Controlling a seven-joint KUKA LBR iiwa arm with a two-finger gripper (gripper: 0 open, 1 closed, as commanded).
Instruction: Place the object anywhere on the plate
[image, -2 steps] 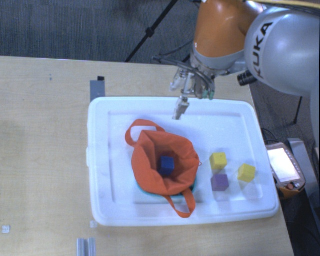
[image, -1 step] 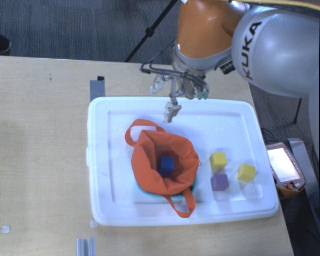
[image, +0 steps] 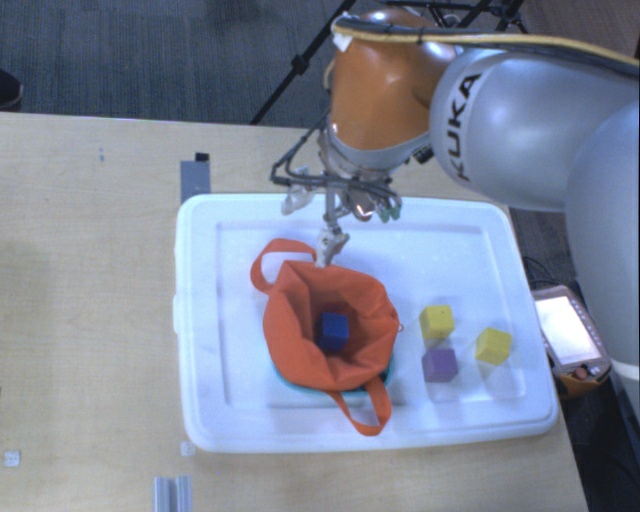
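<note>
- Gripper (image: 331, 247): at the orange bag's (image: 330, 335) upper rim; finger state cannot be determined.
- Blue cube (image: 334, 330): inside the bag.
- 2 yellow cubes (image: 437, 322) and 1 purple cube (image: 439, 364): right of the bag, in the white bin (image: 200, 330).

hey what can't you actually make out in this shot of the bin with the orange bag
- Plate: a teal edge shows under the orange bag, which covers the rest.
- Blue cube: its lower part sits down inside the bag's folds.
- Gripper: too small and blurred to tell open from shut.
- Arm: cut off by the top and right edges.
</note>
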